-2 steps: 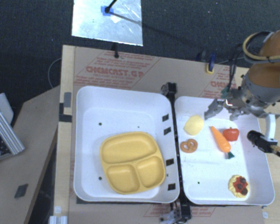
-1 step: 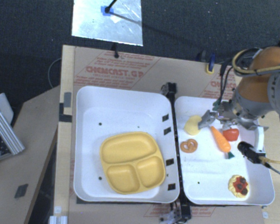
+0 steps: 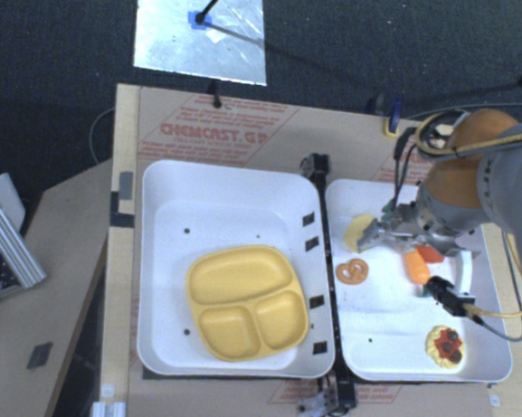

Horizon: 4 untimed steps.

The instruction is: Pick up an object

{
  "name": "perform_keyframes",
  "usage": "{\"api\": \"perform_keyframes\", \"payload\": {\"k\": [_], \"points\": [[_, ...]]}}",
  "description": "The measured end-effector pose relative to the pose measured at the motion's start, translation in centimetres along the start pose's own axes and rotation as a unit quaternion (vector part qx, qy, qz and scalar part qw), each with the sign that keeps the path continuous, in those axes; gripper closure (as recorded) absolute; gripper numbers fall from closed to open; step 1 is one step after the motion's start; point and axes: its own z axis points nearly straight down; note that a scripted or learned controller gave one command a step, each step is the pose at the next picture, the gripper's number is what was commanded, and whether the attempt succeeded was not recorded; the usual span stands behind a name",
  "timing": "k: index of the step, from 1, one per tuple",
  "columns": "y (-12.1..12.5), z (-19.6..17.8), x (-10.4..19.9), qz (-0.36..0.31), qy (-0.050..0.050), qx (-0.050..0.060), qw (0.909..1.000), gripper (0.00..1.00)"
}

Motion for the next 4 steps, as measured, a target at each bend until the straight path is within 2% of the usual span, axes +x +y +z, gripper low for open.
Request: {"api": "perform_keyframes", "payload": {"k": [1,3,4], "points": [[0.1,-1.3,0.0,0.000,-0.001,-0.002,1.0000,1.00],[1.2,-11.5,-0.6,-0.002,-0.001,-0.003,1.0000,1.00],[2.3,-12.0,4.2,-0.004,0.001,-0.002,1.0000,1.00]]}}
